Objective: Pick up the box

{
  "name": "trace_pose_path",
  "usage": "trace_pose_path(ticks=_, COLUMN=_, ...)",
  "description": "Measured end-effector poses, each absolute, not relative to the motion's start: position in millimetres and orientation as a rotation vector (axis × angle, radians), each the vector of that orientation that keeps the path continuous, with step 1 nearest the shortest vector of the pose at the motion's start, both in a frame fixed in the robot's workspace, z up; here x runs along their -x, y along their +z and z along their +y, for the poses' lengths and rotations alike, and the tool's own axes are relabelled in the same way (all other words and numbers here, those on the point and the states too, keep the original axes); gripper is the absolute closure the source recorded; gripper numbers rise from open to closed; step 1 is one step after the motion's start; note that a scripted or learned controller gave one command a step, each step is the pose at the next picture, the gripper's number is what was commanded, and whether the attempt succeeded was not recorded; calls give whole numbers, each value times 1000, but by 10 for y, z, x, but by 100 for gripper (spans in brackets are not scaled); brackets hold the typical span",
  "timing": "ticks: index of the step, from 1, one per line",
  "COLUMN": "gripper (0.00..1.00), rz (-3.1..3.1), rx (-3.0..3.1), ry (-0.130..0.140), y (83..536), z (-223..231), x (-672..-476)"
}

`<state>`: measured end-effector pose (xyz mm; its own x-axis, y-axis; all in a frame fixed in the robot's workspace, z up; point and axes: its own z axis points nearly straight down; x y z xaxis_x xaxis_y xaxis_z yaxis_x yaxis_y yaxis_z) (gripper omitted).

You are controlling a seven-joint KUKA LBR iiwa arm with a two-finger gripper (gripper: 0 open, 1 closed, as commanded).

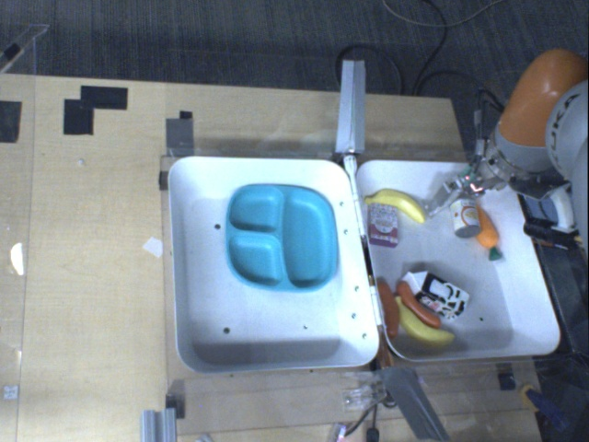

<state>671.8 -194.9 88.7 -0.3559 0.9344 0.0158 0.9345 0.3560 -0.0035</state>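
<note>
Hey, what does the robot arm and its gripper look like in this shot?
The arm is light grey and rounded, with a glossy orange band bulging above the wrist. Its gripper is a small silvery metal assembly with a red spot near its base. Dark blocky parts sit beside the wrist, over the right bin.

The wooden table (92,247) is carrying two white bins side by side, the left bin (198,339) and right bin (534,325), their inner edges touching.
</note>
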Motion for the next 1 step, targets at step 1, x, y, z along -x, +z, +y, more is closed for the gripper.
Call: trace_pose_path(ticks=1, gripper=100, rz=-2600, rx=1781, ry=-10, y=981, z=-1964, x=-6759)
